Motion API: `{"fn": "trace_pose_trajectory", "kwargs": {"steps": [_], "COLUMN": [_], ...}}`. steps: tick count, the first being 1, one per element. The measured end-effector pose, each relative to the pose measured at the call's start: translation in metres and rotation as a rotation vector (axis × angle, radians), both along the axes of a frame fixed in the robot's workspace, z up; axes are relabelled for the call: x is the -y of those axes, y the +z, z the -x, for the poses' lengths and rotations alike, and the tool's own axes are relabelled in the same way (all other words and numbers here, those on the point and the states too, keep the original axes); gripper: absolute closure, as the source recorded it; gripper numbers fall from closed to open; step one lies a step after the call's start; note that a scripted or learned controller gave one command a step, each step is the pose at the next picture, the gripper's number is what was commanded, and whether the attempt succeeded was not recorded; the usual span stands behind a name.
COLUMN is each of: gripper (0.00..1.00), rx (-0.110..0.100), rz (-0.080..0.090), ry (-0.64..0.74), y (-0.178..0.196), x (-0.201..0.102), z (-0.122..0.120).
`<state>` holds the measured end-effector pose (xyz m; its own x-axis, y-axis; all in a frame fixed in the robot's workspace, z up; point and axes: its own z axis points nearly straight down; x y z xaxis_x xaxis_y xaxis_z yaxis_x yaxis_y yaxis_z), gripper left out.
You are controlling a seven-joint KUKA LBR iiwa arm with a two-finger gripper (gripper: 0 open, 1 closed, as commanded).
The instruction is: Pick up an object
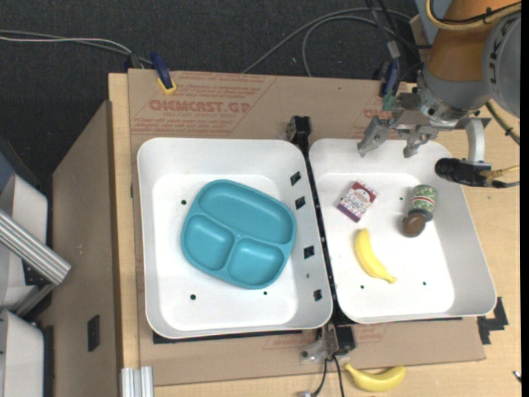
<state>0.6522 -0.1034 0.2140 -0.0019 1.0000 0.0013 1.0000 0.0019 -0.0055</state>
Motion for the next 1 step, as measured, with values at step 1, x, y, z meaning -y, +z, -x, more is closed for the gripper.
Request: {"fn": "trace_pose_trajectory", "kwargs": {"steps": [1], "gripper": [0.00], "rx": [-0.001], "rz": [0.000], "ry": [-0.002], "y": [-0.0625], "x": [0.0012], "z": [0.0026]}}
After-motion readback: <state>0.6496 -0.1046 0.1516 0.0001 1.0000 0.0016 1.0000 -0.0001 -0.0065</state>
